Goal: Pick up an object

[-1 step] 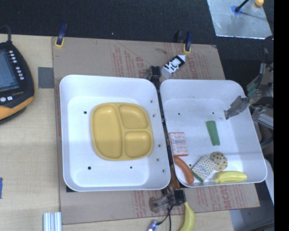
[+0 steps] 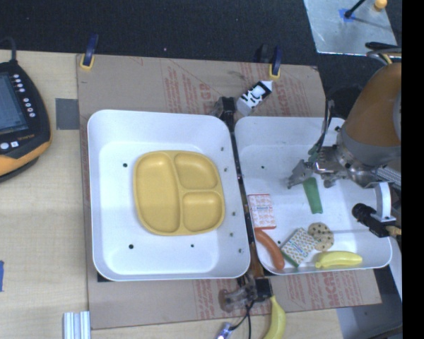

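My gripper (image 2: 316,175) hangs over the upper middle of the right bin (image 2: 283,136), its two metal fingers spread apart and open. A green stick (image 2: 314,196) lies on the bin floor just below it, its upper end reaching up between the fingertips. Lower in the same bin are a red and white packet (image 2: 261,210), an orange-red sausage shape (image 2: 268,249), a wrapped cracker pack (image 2: 299,246), a speckled cookie (image 2: 321,235) and a yellow banana (image 2: 339,260). Nothing is gripped.
The left bin (image 2: 106,189) holds a yellow divided plate (image 2: 178,191). A second banana (image 2: 276,320) lies outside the bins at the front. A black and white item (image 2: 255,95) sits behind the bins, and a teach pendant (image 2: 10,122) rests at far left.
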You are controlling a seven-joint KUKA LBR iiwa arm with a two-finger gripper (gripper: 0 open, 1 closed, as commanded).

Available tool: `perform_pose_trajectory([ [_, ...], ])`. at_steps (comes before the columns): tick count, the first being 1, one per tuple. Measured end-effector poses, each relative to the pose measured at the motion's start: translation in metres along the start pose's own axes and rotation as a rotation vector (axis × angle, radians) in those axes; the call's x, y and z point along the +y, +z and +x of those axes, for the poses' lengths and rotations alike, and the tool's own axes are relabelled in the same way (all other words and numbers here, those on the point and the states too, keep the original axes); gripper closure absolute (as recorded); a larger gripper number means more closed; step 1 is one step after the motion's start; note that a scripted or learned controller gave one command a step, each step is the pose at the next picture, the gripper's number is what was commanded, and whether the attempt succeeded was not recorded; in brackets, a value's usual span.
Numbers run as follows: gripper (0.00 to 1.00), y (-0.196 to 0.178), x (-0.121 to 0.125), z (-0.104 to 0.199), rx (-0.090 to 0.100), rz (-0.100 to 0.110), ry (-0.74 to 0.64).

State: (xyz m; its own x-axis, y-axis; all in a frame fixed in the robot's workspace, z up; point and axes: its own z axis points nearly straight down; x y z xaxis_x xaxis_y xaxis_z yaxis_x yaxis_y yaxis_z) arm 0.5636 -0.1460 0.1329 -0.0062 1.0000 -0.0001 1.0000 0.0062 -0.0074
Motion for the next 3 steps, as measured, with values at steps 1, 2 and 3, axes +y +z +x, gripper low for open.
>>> perform_pose_trajectory([
  [1,0.0,0.041,0.003,-0.039,0.0,-0.001,0.001],
  [2,1.0,0.031,0.003,-0.041,-0.002,0.002,-0.002],
  [3,1.0,0.04,0.017,0.051,0.0,-0.003,-0.002],
])
